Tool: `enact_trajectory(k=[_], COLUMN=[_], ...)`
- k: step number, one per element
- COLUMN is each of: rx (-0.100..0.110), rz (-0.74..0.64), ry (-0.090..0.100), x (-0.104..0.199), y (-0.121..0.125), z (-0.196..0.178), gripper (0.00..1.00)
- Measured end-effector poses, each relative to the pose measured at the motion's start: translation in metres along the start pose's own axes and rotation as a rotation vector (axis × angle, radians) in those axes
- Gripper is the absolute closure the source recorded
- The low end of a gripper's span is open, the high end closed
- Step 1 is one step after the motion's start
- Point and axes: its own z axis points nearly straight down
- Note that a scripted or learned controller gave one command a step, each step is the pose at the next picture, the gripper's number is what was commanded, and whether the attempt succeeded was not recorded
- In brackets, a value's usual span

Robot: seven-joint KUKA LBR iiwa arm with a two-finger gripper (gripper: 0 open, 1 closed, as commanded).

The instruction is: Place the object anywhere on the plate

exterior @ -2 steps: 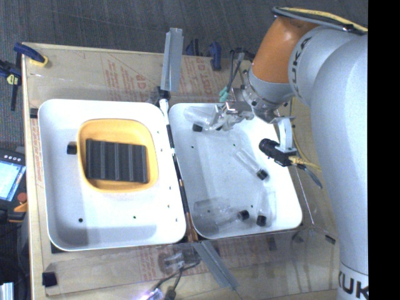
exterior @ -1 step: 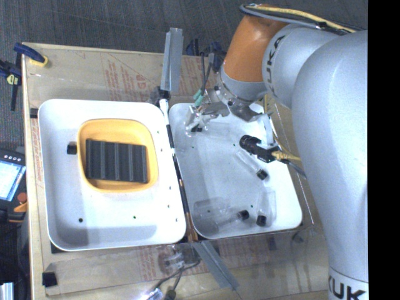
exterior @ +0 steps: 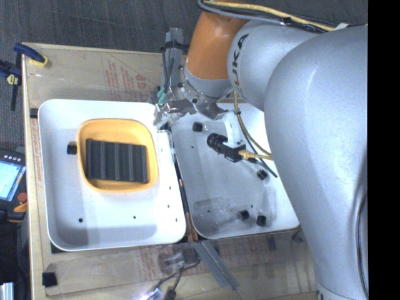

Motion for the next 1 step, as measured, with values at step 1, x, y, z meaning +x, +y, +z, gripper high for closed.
enact_trajectory(k=[1], rx=[0.000], rz=[0.000], ry=[0.000], x=[-0.0002], y=[0.0000], z=[-0.0001], gripper=[0.00])
